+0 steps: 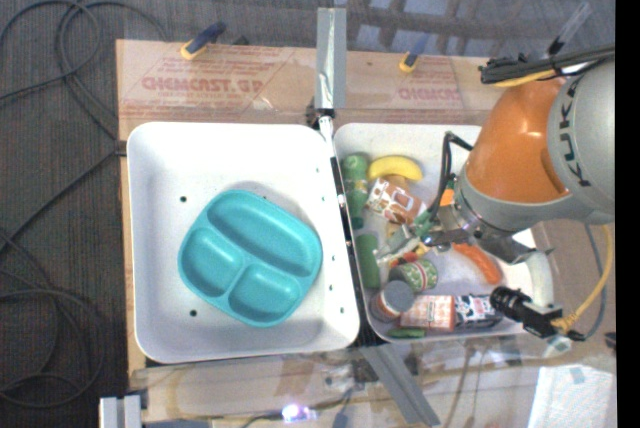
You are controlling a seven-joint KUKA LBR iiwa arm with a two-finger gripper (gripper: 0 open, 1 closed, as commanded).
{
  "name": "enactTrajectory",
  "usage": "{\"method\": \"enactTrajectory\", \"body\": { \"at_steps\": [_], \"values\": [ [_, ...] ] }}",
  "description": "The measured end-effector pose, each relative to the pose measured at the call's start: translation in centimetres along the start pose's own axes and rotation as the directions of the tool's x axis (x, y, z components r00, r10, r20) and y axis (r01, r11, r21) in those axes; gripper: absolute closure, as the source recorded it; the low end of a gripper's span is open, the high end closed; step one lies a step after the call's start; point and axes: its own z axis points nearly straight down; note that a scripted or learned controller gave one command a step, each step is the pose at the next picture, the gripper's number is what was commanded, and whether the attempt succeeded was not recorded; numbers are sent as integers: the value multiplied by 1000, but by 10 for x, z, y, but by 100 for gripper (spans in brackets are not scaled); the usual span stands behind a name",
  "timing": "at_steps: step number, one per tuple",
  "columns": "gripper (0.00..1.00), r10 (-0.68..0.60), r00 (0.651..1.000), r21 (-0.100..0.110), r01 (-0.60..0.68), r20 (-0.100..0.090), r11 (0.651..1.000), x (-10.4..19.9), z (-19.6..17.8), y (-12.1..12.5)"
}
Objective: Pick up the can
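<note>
White plastic makes up both shallow bins on the desk [140, 66], a brown board with red lettering along its far edge. Within the left bin [150, 156] lies a turquoise divided plate [250, 257] with three compartments, set at a slant near the bin's middle.

Clutter crowds the right bin [440, 138]. Along its left wall stand or lie green bottle-like items [354, 174]. A banana [394, 166] sits near the far side, with a printed snack packet [391, 203] just in front of it. The can [393, 297] lies towards the near left part of this bin, its grey round end facing up, just beside a small round container with a green and red label [420, 273]. In front of the can lies a dark bottle with a red and white label [448, 311], on its side along the near wall. An orange carrot-like piece [483, 263] rests to the right, partly under the arm.

Reaching in from the right, the grey arm with its orange band [515, 151] hangs over the right bin. Its hand [432, 228] is low among the items, just beyond the can and the labelled container. Whether its fingers are spread or closed, I cannot tell, as clutter and the wrist hide them.
</note>
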Motion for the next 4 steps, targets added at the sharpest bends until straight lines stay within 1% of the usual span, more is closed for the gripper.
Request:
{"method": "enactTrajectory", "body": {
  "at_steps": [1, 2, 3, 4],
  "values": [
    [0, -62, 998, 0, 62, 1, 998, -56, 79, 9],
    [0, -51, 999, -16, 51, 10, 999, -43, 102, -2],
    [100, -52, 999, -16, 52, 7, 999, -42, 94, -2],
    [100, -39, 999, -1, 39, 1, 999, 40, 11, 8]
  ]
}}
